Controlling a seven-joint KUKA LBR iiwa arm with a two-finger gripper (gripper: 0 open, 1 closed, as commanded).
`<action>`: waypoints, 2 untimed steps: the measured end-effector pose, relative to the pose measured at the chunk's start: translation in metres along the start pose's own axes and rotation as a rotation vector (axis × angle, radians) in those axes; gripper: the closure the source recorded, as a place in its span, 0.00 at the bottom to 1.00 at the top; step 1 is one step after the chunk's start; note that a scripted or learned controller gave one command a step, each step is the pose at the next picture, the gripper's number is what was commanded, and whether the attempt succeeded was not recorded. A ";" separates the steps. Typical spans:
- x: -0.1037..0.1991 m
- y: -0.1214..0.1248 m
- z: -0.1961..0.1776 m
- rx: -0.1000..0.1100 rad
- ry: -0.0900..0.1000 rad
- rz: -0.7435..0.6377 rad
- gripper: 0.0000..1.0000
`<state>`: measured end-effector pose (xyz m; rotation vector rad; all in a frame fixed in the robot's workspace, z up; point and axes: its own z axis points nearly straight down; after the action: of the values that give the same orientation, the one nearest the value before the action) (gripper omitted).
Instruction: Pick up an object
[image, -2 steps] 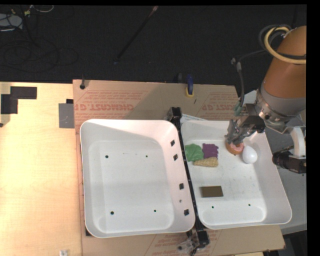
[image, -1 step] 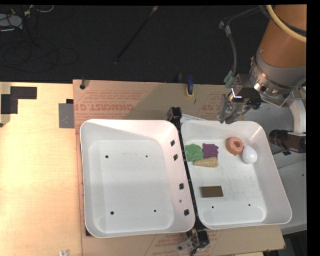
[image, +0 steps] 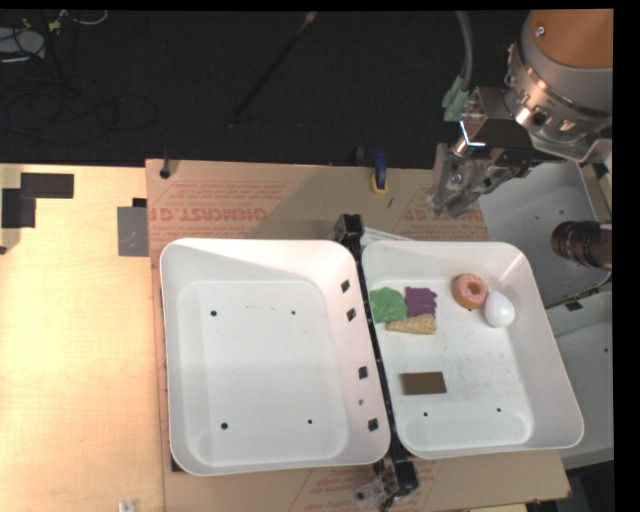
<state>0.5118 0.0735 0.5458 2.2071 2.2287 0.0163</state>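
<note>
Up in the upper right of the frame, the gripper (image: 452, 203) hangs over the cardboard just past the far rim of the right bin (image: 548, 352), and honestly the fingers are too dark and blurry to say whether they're spread or closed. Nothing visible between them though. Above it the grey arm (image: 560, 75) with its orange band comes in from the top right corner.

All the loose stuff sits in the right bin. Closest to the gripper is a pink ring-shaped donut (image: 469, 291), lying flat, with a white egg-like ball (image: 499, 310) touching it at lower right. Over by the left wall of that bin there's a little cluster: a green scrap (image: 388, 303), a purple lump (image: 421, 299) right beside it, and a tan corn-cob-looking piece (image: 412, 325) tucked under both, its long axis running pretty much left to right across the frame. Lower down, apart from the others, a flat brown rectangle (image: 424, 384) lies with its long side also running left to right.

The left bin (image: 180, 350) sits flush against the right one on the wooden bench (image: 70, 350).
</note>
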 end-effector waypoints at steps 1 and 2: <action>0.055 0.014 0.009 0.014 -0.004 0.004 1.00; 0.116 0.021 0.010 0.013 -0.005 0.005 1.00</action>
<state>0.5313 0.1896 0.5368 2.2167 2.2280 -0.0034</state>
